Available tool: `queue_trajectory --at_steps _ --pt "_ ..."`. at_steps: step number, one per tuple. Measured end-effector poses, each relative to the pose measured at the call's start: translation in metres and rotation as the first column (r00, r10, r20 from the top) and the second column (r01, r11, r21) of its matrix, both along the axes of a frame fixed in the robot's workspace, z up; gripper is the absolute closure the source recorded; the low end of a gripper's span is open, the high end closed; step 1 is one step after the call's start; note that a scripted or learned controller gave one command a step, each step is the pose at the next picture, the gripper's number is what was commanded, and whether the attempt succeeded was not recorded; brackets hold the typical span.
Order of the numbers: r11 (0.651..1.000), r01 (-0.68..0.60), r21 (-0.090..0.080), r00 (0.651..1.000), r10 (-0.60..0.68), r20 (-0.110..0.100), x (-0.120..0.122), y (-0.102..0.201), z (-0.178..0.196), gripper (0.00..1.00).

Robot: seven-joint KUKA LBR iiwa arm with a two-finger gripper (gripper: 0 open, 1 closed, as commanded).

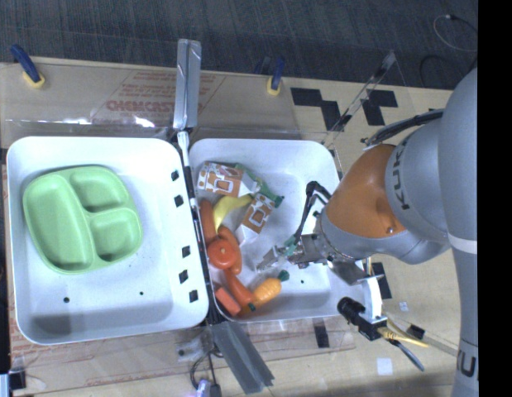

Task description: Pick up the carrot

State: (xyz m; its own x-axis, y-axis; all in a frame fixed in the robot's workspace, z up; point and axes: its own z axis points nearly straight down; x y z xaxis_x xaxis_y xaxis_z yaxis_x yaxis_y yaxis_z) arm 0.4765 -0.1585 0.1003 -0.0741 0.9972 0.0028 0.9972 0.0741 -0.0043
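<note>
carrot (269,290) lay at right bin's (322,157) near edge, beside red pieces | banana (228,208) and carton (219,177) crowded above | left bin (24,151) held one green tray (82,216) | claw (276,255) just above carrot, grip state unclear

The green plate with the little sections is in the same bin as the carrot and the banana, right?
Not quite. The camera view shows the green sectioned plate alone in the left bin. The carrot and the banana lie in the right bin, where the gripper is reaching.
</note>
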Motion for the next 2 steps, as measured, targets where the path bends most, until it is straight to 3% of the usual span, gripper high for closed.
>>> queue_trajectory --at_steps 1,2 --pt "0.994 0.111 -0.004 0.994 -0.111 0.005 0.0065 -0.0076 -0.0087 0.0" --pt "0.994 0.107 -0.005 0.994 -0.107 0.006 0.0069 -0.0073 0.0007 1.0"
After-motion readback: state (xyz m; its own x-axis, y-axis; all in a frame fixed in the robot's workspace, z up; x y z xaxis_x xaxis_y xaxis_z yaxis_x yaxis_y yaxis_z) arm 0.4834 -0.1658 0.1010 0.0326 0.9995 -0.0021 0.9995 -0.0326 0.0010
